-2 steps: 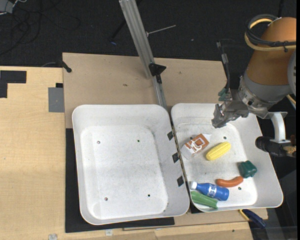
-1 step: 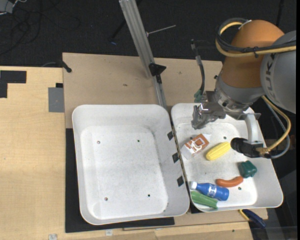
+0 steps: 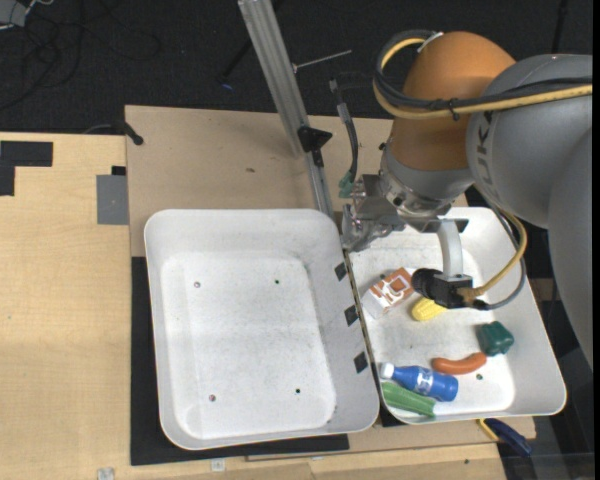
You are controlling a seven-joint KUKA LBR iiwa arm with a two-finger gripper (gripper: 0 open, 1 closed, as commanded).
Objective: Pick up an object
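The right bin [image 3: 540, 393] holds several small objects. An orange-and-white box [image 3: 390, 288] lies near its left wall, with a yellow piece [image 3: 428, 311] just to its right. A dark green block [image 3: 496, 339] sits further right. Toward the front lie an orange-red sausage shape [image 3: 458, 364], a blue bottle [image 3: 423, 381] and a green piece [image 3: 408, 400]. My gripper [image 3: 360, 223] hangs over the bin's back left corner, close to the divider between the bins and above and behind the box. Nothing shows between its tips.
The left bin [image 3: 170, 238] stands beside the right one. A slanted metal rail [image 3: 280, 78] rises behind the bins, close to the gripper. The arm's bulky grey and orange body [image 3: 460, 98] overhangs the back of the right bin.
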